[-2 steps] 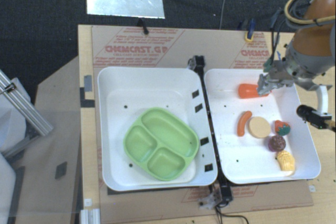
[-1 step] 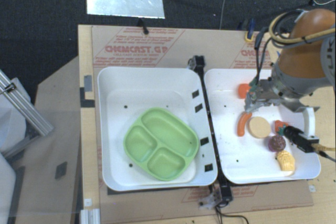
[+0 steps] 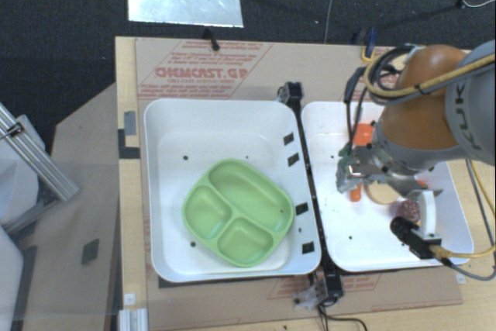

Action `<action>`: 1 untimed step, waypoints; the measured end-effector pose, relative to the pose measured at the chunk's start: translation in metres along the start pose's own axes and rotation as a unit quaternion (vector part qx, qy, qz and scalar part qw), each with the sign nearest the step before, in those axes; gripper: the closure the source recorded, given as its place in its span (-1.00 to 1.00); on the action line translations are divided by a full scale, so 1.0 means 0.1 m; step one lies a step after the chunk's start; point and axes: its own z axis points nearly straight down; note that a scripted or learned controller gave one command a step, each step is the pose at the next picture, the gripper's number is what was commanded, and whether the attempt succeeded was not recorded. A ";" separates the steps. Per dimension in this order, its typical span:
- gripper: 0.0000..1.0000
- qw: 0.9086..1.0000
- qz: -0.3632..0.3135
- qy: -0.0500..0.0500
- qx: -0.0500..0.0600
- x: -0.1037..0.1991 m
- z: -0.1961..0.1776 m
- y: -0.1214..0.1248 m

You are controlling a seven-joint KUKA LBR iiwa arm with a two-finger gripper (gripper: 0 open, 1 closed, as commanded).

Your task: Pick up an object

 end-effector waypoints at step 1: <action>1.00 1.000 -0.002 -0.001 -0.010 0.54 -0.98 0.64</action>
